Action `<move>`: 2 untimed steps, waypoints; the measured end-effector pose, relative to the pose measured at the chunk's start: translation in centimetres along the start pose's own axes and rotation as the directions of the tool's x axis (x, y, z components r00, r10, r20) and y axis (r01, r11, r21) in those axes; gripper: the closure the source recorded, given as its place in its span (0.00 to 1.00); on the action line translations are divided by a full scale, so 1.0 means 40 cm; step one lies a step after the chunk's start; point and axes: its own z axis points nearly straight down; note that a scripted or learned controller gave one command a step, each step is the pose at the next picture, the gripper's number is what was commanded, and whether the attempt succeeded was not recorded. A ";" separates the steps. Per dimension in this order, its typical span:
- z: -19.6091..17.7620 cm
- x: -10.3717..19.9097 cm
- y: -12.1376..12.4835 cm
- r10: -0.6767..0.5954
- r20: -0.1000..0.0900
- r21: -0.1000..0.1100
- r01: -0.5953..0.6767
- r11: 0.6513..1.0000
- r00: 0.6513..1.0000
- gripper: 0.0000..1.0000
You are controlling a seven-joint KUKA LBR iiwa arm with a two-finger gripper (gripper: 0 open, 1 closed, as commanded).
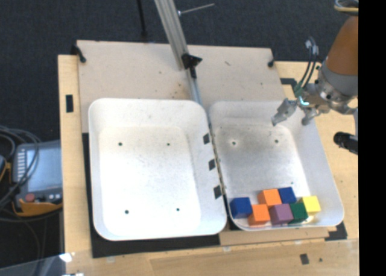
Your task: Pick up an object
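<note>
Several small coloured blocks lie bunched in the near right corner of the right bin [253, 148]: a blue block [240, 207], two orange ones [271, 197] [260, 213], a purple one [281, 213], a green one [298, 211], a yellow one [311, 204] and a second blue one [287, 194]. My gripper [295, 112] hangs over the far right corner of that bin, well away from the blocks. Its two fingers stand spread apart with nothing between them.
The left bin [151, 166] sits beside the right one, a dark divider with clips between them. A slanted aluminium post [172, 18] rises behind the bins. A pendant with cables [33, 175] lies off the bench to the left.
</note>
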 end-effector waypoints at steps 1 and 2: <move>-0.009 -0.002 0.002 -0.003 0.004 -0.004 0.003 1.000 1.000 0.00; 0.143 0.012 -0.001 -0.005 0.002 0.000 0.005 1.000 1.000 0.00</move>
